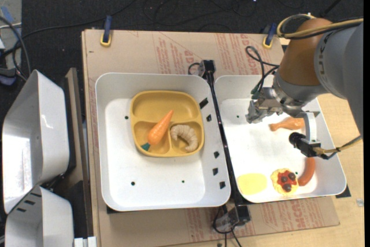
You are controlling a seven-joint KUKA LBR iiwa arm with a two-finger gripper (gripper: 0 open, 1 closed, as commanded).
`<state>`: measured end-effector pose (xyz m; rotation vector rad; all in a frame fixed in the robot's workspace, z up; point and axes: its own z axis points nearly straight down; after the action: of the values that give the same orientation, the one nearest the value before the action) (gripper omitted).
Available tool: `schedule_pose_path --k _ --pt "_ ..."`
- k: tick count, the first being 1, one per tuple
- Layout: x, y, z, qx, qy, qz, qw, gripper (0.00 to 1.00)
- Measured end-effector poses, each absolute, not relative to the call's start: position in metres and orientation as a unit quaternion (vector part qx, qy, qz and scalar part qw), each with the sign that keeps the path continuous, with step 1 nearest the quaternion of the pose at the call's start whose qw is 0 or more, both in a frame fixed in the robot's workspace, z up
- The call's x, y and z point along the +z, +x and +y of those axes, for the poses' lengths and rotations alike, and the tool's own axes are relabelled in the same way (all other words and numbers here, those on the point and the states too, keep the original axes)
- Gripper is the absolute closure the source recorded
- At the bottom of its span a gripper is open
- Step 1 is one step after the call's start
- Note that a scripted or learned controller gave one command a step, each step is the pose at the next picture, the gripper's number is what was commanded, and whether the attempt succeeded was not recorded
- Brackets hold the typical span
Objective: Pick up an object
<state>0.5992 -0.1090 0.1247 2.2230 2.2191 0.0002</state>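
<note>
The grey arm [341, 61] reaches in from the right, wrist angled downward.

Right bin's [243, 87] centre lies open; toys crowd its near edge [289, 196].

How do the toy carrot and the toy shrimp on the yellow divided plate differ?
The orange toy carrot is straight and tapered, lying on a slant across the compartments; the pale beige toy shrimp is curled, resting in the lower right compartment. The carrot looks longer. Both lie on the yellow divided plate in the left white bin.

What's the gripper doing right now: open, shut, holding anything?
Gripper: cannot be told; it hangs over the right bin.
</note>
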Motion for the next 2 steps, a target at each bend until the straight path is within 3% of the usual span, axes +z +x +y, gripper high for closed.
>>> schedule_pose_path --k 1,2 --pt "0.189 0.6 -0.109 0.0017 0.706 0.708 0.003 1.0" --pt "0.216 0.601 -0.109 0.0012 0.706 0.708 0.002 1.0"
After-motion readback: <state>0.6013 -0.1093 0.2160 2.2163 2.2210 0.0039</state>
